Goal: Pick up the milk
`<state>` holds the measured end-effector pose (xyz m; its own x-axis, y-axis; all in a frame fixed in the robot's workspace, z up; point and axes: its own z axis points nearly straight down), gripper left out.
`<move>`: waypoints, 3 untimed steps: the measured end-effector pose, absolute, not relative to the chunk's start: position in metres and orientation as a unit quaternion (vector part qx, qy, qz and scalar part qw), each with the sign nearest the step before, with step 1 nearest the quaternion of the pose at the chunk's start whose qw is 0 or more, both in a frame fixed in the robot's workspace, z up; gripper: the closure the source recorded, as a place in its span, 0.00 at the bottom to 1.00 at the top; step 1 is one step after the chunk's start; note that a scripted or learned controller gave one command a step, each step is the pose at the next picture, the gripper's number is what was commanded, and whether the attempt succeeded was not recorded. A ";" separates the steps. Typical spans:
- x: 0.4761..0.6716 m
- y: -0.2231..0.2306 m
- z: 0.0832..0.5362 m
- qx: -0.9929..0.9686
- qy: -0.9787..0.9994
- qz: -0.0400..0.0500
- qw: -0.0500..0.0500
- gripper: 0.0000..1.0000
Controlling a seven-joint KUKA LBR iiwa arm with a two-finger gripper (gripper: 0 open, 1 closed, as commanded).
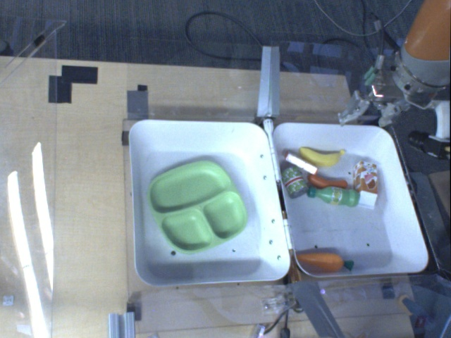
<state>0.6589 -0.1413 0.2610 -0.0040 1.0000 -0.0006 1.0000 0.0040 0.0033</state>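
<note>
Jaws spread and empty, the gripper (372, 109) hovers over the right bin's (407, 210) far rim, approach step in hand, and it looks due to drop toward the milk (365, 182) lying beside the bottle (337, 197).

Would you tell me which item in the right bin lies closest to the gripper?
The banana, yellow, at the bin's far side, lies closest to the gripper; the milk carton sits slightly farther, the carrot farthest.

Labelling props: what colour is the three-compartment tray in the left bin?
Light green plastic tray, in the camera view.
</note>
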 end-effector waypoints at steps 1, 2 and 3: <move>0.538 -0.183 0.203 0.658 0.753 0.001 0.002 0.00; 0.603 -0.204 0.094 0.647 0.762 0.001 0.002 0.00; 0.604 -0.204 0.106 0.646 0.763 0.002 0.004 1.00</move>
<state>0.6045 -0.2040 0.1055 -0.1644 0.9864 -0.0033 0.9864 0.1644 0.0081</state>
